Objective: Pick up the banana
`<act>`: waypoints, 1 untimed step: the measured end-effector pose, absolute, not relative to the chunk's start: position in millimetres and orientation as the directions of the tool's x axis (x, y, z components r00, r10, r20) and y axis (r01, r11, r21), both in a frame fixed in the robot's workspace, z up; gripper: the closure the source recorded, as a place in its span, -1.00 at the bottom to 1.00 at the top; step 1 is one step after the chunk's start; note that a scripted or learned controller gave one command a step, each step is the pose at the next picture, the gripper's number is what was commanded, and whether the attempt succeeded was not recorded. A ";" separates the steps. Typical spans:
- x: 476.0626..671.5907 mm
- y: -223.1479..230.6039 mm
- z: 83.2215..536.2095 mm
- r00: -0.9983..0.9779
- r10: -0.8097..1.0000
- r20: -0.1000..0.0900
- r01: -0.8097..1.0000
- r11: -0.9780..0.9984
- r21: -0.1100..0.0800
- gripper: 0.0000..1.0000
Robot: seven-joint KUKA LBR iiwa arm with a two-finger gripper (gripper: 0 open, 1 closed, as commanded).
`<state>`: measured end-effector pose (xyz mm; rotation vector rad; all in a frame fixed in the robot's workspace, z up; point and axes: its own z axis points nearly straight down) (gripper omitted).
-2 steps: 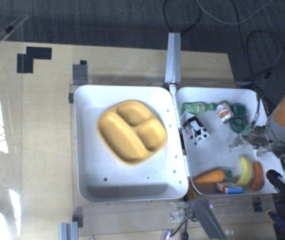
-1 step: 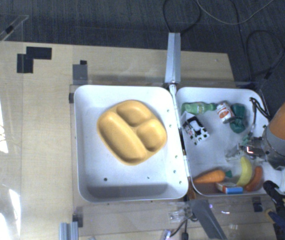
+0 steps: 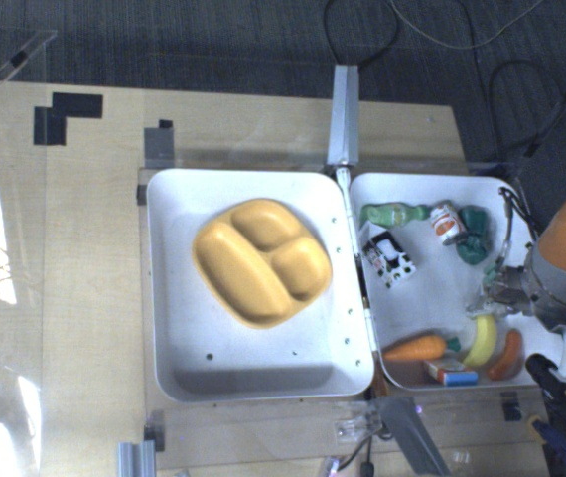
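Your arm reaches in from the right, its pincer (image 3: 501, 301) low over the right bin (image 3: 417, 311), just above the banana (image 3: 482, 341); whether it is open or shut, you cannot tell. The banana lies near the bin's front wall, between a carrot (image 3: 415, 348) and a sausage (image 3: 506, 356), with little room around it; the wooden bench (image 3: 65, 296) stretches left

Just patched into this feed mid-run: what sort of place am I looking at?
Probably a robotics lab test bench, not a kitchen: two shallow white bins on a pale wooden bench, toy food like the yellow banana, and loose black cables on dark carpet.
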<state>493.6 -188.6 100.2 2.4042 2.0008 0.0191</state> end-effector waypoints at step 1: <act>541.4 -134.8 185.8 0.331 0.944 0.000 0.944 -0.331 0.005 1.00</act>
